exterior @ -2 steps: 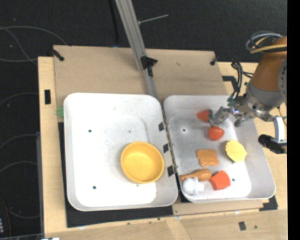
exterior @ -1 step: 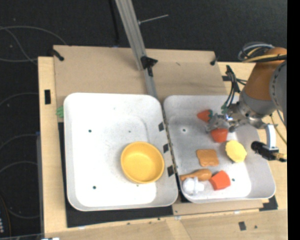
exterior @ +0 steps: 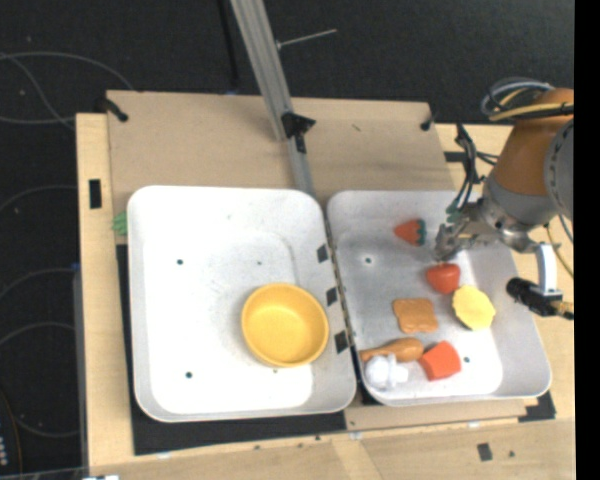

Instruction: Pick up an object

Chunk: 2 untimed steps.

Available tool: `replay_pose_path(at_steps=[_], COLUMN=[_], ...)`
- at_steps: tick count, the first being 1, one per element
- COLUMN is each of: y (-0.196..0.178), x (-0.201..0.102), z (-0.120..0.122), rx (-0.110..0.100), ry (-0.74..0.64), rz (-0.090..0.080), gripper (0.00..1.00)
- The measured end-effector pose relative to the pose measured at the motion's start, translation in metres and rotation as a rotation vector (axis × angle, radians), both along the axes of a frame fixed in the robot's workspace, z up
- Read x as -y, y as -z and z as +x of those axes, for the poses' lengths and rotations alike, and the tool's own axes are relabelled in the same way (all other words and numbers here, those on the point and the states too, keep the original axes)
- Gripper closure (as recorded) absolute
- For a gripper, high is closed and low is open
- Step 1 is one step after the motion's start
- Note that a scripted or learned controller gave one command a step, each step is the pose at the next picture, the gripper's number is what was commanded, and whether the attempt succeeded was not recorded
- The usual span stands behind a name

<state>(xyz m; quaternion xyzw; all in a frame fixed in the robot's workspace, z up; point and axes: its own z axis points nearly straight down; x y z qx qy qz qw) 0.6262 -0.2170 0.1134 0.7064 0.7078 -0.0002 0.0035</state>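
The right bin (exterior: 375,230) holds several small toys. A red strawberry-like piece (exterior: 410,232) lies near its back. A red-orange round piece (exterior: 443,277) sits in the middle, with a yellow lump (exterior: 473,308) beside it. A tan cracker-like square (exterior: 415,315), an orange carrot-like piece (exterior: 395,349), a red block (exterior: 440,361) and a white piece (exterior: 383,372) lie toward the front. My gripper (exterior: 449,242) hangs low just above the red-orange round piece, to the right of the strawberry piece. Nothing shows between its fingers.
A yellow bowl (exterior: 284,323) sits in the left bin (exterior: 195,248) near its right wall. A slanted metal pole (exterior: 265,63) rises behind the bins. The arm's orange band (exterior: 525,163) and cables hang over the right bin's back right corner.
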Motion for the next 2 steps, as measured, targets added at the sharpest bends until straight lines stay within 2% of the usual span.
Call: replay_pose_path(at_steps=[2], y=[-0.091], x=[-0.011], z=[0.001], rx=[-0.002], ry=[-0.004], rz=[0.004], gripper=[1.00])
